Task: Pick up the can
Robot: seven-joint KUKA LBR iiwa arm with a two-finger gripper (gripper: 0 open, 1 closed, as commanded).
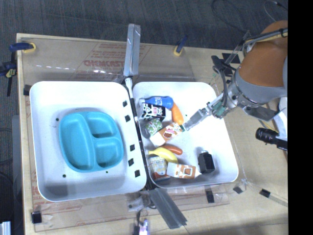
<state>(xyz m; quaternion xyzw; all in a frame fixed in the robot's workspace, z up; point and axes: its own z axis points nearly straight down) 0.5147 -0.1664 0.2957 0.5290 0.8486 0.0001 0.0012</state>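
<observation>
The approach step is judged in hand: the pincer [185, 127], whose opening cannot be told, must be carried toward seven o'clock to the can [159, 167].

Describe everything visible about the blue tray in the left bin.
The blue tray is a light turquoise divided tray, plastic by its look, with rounded corners and three compartments: one long one on the left, two smaller ones on the right. It lies flat, slightly turned, on the floor of the left bin, apart from the bin's walls.
</observation>
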